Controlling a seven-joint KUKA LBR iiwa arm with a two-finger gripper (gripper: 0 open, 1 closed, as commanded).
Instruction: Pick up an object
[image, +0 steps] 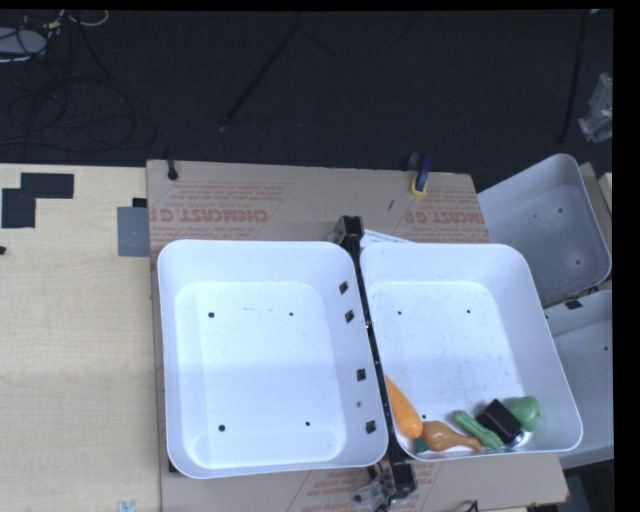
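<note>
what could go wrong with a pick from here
1. The objects sit bunched in the right bin's near corner: the orange piece lies against the divider wall, so a finger may well hit that wall.
2. The black block overlaps the green pieces, so a grasp could catch two things or slip off.
3. The tan piece rests against the front wall, leaving little room for fingers.

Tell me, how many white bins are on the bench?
2. The left bin sits beside the right bin, which holds small toys bunched in its near corner.
</note>
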